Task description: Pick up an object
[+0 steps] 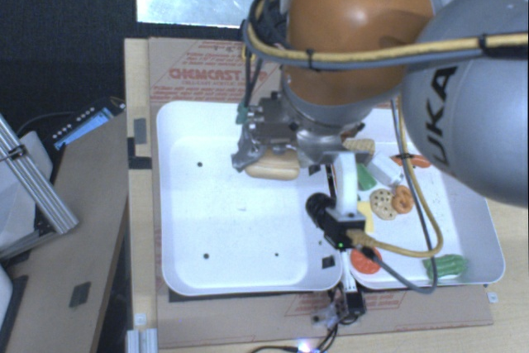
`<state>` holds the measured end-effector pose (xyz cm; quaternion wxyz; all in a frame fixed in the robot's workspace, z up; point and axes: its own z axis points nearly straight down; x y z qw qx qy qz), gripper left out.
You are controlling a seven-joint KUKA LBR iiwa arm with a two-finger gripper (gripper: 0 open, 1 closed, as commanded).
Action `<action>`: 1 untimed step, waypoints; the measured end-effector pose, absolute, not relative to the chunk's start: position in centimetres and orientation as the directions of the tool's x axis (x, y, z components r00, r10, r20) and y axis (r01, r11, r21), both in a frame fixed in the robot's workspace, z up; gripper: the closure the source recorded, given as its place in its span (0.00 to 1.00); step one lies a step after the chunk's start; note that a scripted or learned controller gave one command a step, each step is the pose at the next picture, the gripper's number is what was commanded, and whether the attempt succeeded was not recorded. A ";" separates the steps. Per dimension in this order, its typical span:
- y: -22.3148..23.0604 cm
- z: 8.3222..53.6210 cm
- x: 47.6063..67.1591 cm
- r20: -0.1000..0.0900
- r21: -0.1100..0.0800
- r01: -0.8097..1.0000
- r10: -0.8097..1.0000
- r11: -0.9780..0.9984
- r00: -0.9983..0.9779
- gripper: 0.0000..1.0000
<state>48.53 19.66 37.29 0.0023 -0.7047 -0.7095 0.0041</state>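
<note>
Left bin [207, 260]: white, bare floor with a few dark dots, sitting on a brown sheet printed with red lettering.
Gripper [258, 151]: hanging low over the far right part of the left bin, under the arm's [355, 21] big orange wrist; from here I cannot tell how far it is parted or whether it has hold of anything.
Tan bread-like piece [273, 169]: lying on the left bin's floor, right beneath the gripper and touching or nearly touching it.
Right bin [483, 256]: holds small toy foods, among them a spotted cookie [381, 200], an orange ring [402, 200], a red piece [364, 262] and a green piece [447, 264] near the front edge.
</note>
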 end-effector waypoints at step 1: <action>19.6 50.2 48.7 0.007 0.015 1.000 1.000 0.005 -0.005 1.00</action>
